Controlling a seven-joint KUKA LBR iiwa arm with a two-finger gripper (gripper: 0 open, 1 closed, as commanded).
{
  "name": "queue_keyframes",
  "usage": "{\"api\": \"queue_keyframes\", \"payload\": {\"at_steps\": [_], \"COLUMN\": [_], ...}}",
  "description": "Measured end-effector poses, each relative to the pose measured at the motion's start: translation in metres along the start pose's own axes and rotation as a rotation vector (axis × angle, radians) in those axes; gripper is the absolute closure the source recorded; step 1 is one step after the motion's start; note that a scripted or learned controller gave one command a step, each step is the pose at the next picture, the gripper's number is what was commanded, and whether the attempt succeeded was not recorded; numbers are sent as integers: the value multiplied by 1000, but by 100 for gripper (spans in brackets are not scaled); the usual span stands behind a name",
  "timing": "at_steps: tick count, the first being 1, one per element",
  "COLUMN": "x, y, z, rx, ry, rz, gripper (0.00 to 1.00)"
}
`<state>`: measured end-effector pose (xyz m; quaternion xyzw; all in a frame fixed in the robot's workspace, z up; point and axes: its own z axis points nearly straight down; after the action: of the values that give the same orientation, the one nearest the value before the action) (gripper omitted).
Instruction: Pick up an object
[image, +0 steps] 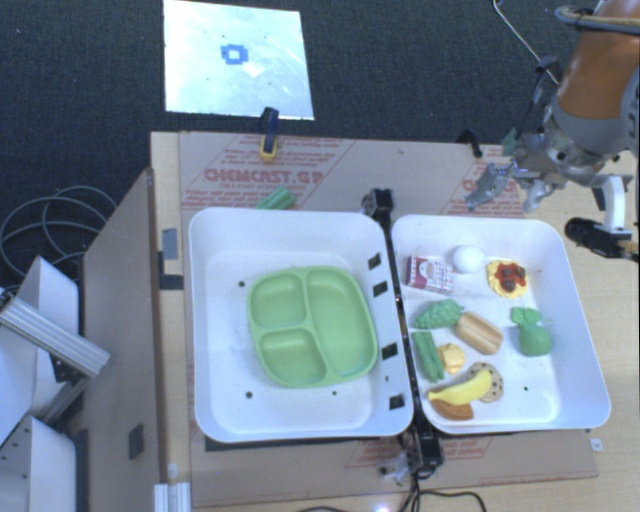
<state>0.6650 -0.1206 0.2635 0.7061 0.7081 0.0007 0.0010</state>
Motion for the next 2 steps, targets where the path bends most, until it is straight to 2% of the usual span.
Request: {"api": "queue_keyframes", "payload": {"at_steps": [1, 2], "x": [-72, -87], "y": [2, -54], "z": [77, 185], "rx": [5, 10], "ry": [-2, 2], "rz": [7, 5], "gripper": [0, 0]}}
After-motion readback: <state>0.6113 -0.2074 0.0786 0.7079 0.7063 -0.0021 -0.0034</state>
